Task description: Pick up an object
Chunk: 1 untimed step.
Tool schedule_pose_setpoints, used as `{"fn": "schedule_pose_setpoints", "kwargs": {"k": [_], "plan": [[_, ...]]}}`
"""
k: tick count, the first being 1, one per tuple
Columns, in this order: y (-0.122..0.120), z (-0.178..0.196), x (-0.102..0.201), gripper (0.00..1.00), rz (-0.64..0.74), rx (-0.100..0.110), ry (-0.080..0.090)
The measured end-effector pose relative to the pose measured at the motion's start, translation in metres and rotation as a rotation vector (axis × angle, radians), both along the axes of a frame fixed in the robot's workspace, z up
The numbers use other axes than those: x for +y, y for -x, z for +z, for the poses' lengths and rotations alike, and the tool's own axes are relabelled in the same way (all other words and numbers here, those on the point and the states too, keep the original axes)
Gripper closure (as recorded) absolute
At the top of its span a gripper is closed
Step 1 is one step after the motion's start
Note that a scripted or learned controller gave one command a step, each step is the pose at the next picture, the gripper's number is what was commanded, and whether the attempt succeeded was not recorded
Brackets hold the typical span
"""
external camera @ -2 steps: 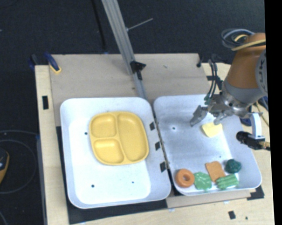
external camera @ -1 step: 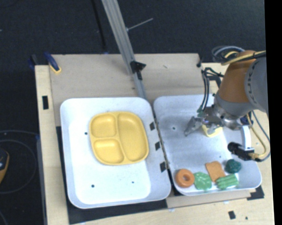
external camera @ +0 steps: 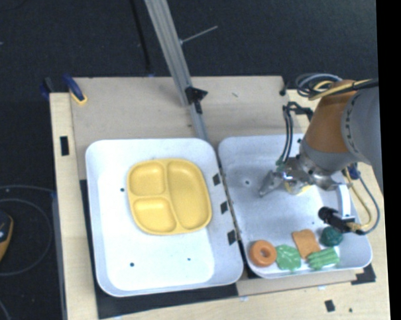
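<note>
Objects clustered along the right bin's (external camera: 253, 154) near edge: an orange ring (external camera: 262, 253), a tan block (external camera: 304, 241), green pieces (external camera: 288, 257) and a dark green ball (external camera: 332, 236). We saw the claw (external camera: 267, 188) above bare bin floor, well apart from them; we could not tell its opening. The left bin (external camera: 112, 259) held a yellow divided tray (external camera: 169, 195).

End effector (external camera: 271, 184) above right bin (external camera: 253, 154)

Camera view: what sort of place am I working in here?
Likely a robot lab test bench, not a kitchen: two white bins side by side on a board, toy-like items such as an orange ring and a yellow divided plate, plus loose cables.
</note>
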State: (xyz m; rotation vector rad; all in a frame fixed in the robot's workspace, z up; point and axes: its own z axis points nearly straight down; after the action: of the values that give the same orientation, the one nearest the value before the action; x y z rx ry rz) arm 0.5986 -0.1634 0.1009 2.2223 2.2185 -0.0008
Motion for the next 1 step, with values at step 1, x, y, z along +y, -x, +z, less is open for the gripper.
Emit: {"fn": "schedule_pose_setpoints", "kwargs": {"k": [1], "plan": [[-0.0012,0.0125,-0.0015,1.00,-0.003,-0.005,0.001]]}}
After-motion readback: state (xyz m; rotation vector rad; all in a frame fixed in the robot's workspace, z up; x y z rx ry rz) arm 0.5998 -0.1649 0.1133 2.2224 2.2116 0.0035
